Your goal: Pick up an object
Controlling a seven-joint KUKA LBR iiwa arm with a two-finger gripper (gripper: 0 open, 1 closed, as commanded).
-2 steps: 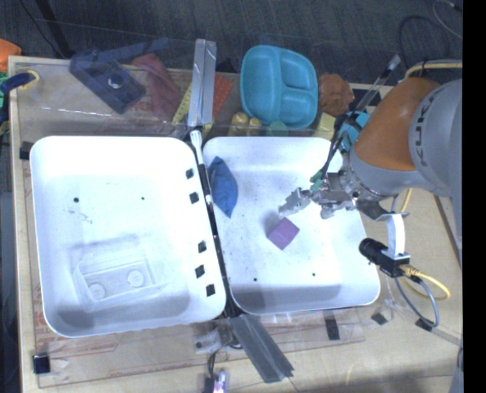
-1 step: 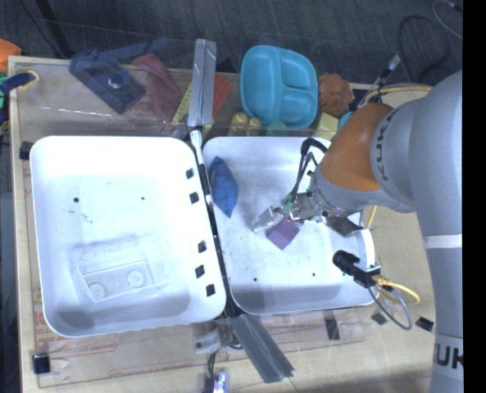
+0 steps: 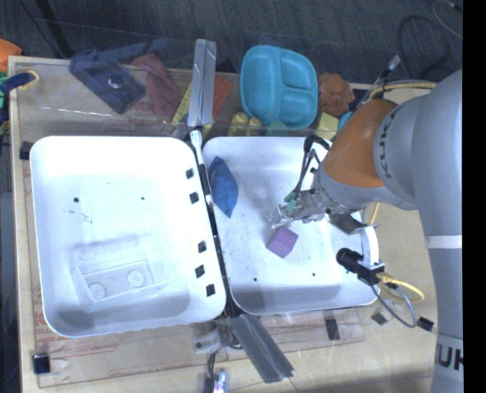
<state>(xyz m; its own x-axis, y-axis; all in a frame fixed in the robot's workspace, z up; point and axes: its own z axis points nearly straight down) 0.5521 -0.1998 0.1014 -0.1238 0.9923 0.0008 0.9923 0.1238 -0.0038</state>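
A small purple block (image 3: 282, 241) lies in the right bin (image 3: 259, 289), near its middle. A blue, rounded object (image 3: 223, 184) rests against the left wall of the same bin. My gripper (image 3: 296, 212) hangs low in the right bin, just above and to the right of the purple block, close to it or touching its top corner. I see nothing held between its fingers, and their spread is unclear from this angle. The grey arm with its orange band (image 3: 359, 150) reaches in from the right.
The left bin (image 3: 46, 178) holds a clear plastic tray (image 3: 115, 273) near its front. Behind the bins stand a turquoise container (image 3: 278, 84), a brown lump (image 3: 335, 92), a dark blue tool (image 3: 111, 76) and colourful items at the far left.
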